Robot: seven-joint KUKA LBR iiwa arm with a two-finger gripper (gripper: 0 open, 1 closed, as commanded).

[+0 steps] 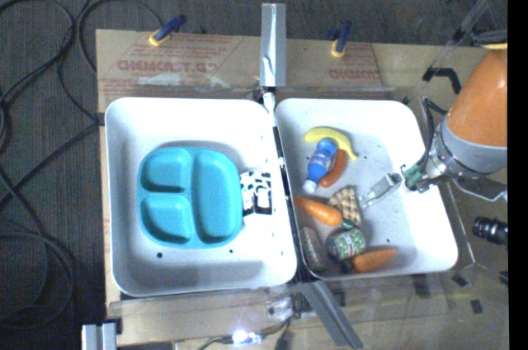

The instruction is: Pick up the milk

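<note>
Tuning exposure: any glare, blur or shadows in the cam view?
Camera view: soft overall, small toys lack sharp edges; gripper blurry; white bins bright, near blown out; soft shadow under blue tray; milk carton readable.

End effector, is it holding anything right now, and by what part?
Nothing is held. The end effector hangs over bare floor of the right bin, apart from the milk in the left bin.

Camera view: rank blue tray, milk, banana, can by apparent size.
Largest to smallest:
1. blue tray
2. milk
3. banana and can: look about alike, left unranked.
</note>
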